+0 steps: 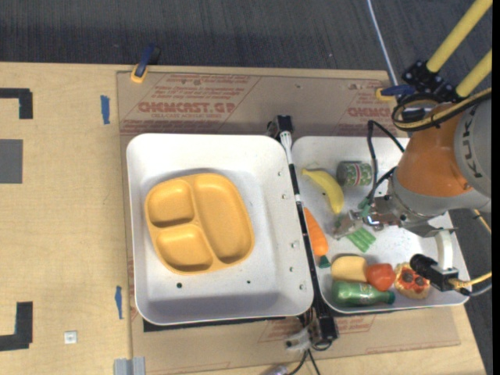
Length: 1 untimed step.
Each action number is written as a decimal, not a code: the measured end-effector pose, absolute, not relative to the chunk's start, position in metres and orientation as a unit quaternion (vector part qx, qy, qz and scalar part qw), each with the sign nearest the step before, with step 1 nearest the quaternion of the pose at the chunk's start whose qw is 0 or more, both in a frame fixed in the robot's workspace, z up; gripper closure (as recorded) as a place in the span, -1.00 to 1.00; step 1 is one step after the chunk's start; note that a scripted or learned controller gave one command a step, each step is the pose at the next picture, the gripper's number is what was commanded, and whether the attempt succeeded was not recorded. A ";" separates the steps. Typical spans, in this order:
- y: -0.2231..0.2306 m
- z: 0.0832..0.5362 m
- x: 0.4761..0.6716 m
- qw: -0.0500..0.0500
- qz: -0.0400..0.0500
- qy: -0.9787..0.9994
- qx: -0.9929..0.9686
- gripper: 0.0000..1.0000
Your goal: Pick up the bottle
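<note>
Green and lying on its side, the bottle (359,293) rests along the lower edge of the right bin (449,303), in the lower right of the frame. The gripper (353,223) hangs above and apart from it, near the bin's middle, just over a small green piece (362,241); how it is set I cannot tell from here. Brown cardboard (234,92) covers the bench under both bins, with dark carpet (195,14) beyond at the top. The left bin (148,287) holds a yellow divided tray (199,222). Sharing the right bin are a banana (326,187), a can (355,173), a carrot (315,232), a yellow lump (348,268), a red tomato-like thing (380,275) and a pizza-like toy (412,283).
</note>
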<state>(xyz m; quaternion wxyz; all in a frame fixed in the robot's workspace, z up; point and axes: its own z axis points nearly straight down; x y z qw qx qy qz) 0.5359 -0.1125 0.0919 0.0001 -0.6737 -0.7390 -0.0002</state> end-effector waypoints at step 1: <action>-0.112 0.102 0.536 -0.001 -0.001 -0.739 -0.674 1.00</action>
